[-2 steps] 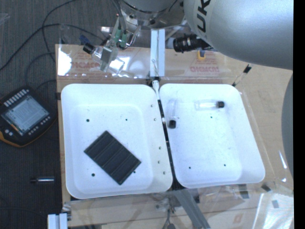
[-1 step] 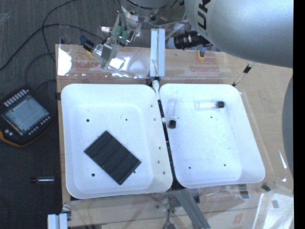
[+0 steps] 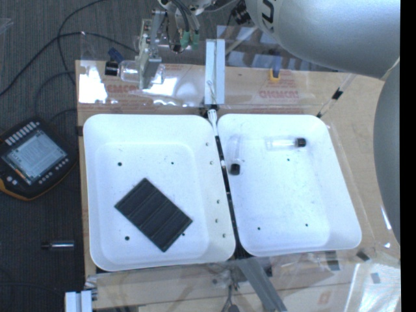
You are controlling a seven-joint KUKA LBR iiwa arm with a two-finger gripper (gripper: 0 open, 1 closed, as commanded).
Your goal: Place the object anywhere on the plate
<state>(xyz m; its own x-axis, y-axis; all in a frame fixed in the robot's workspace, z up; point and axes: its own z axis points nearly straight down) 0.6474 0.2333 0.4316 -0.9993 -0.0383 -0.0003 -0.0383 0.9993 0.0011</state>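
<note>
Starting from where the gripper (image 3: 155, 51) hangs, behind the back edge of the left bin (image 3: 97, 174) and well apart from anything it could pick up, you have a long reach ahead; whether it is set wide or narrow cannot be told from this angle, and nothing shows in its grasp. The object is most likely one of two clear tubes with black caps in the right bin (image 3: 338, 194). Go for the horizontal tube (image 3: 285, 143), which lies on open floor near the back wall with room either side. Close across its narrow body, not along its length, since a smooth round tube will probably roll or slip. The other tube (image 3: 234, 155) lies lengthwise, close against the wall next to the divider, so it would be awkward to straddle. Your target, the dark ribbed plate (image 3: 154, 213), lies flat and turned diagonally on the left bin's floor, alone there; lower close before releasing so the tube settles between the ribs and does not roll off
</note>
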